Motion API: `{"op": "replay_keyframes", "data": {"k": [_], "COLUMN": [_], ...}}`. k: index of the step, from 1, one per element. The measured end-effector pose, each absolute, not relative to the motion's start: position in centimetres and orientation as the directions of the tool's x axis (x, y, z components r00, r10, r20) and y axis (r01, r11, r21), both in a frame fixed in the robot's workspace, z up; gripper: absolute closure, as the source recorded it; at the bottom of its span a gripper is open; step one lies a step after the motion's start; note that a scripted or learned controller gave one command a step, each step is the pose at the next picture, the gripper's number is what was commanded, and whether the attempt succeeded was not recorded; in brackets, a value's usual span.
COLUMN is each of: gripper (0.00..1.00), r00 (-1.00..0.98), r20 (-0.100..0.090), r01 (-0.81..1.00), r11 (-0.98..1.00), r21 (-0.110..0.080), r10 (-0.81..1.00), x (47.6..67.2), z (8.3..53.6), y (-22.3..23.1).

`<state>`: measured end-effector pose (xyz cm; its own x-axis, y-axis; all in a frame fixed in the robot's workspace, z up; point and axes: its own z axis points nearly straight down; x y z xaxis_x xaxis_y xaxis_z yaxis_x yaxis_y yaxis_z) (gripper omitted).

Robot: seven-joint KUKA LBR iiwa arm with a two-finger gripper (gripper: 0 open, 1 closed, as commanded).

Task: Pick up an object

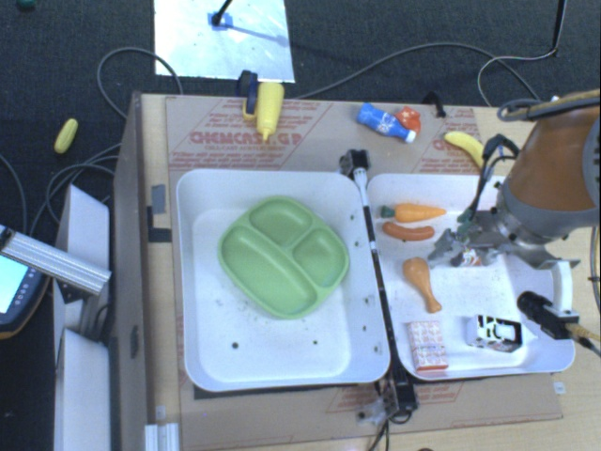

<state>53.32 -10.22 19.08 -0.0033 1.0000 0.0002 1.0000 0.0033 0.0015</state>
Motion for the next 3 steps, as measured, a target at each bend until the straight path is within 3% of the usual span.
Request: {"op": "replay_keyframes", "data": {"k": [1, 2, 3], "gripper": [0.00, 1.00, 1.00], "r00": [-0.003, -0.003, -0.004], "r20": [0.000, 0.000, 0.002], "r01": [1.000, 1.000, 1.000], "r11": [0.003, 0.003, 0.004], "r21": [0.002, 0.003, 0.005], "r10": [1.000, 1.000, 1.000], "x": [54.7, 54.7, 52.1], "z": [8.4, 9.5, 18.8], "y": [-8.3, -8.4, -1.5]}}
